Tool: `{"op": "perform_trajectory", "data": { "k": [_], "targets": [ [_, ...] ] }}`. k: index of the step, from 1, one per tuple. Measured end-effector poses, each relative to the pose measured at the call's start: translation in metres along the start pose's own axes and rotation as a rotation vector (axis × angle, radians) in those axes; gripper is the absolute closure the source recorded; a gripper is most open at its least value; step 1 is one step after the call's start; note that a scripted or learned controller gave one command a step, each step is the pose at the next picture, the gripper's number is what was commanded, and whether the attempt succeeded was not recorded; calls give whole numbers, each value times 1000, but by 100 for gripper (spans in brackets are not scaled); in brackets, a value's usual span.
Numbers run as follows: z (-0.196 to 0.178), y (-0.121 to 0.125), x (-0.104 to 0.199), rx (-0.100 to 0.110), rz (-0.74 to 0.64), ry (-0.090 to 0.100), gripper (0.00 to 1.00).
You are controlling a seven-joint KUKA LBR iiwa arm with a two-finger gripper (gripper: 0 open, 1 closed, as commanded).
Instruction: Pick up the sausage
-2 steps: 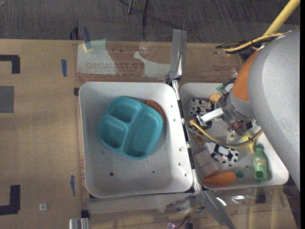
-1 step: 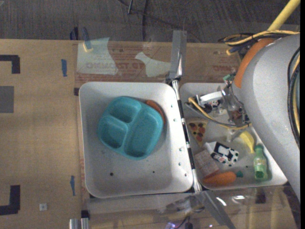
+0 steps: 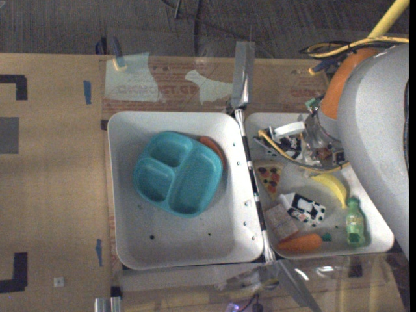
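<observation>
The sausage [image 3: 214, 147], a reddish-orange curved piece, lies in the left bin [image 3: 130, 135]. It is tucked against the upper right edge of the teal divided plate [image 3: 179, 172], which hides part of it. My gripper [image 3: 320, 152] hangs over the upper part of the right bin [image 3: 380, 229], among the items there and well to the right of the sausage. The grey arm and its orange band [image 3: 341, 86] cover that bin's right side.
The right bin holds a banana [image 3: 331, 188], a green bottle [image 3: 354, 221], a carrot [image 3: 300, 242], a pizza slice toy [image 3: 268, 178], a black-and-white packet [image 3: 306, 208] and a small box [image 3: 281, 220]. A ridge [image 3: 250, 181] divides the two bins.
</observation>
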State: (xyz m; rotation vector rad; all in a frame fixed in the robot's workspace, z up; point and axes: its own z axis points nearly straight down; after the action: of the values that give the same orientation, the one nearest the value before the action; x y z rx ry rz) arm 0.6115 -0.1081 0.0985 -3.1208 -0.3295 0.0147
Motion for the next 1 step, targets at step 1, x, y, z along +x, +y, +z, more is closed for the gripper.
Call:
{"op": "perform_trajectory", "data": {
  "k": [1],
  "targets": [
    [0,-1,0,1,-1,-1,0]
  ]
}}
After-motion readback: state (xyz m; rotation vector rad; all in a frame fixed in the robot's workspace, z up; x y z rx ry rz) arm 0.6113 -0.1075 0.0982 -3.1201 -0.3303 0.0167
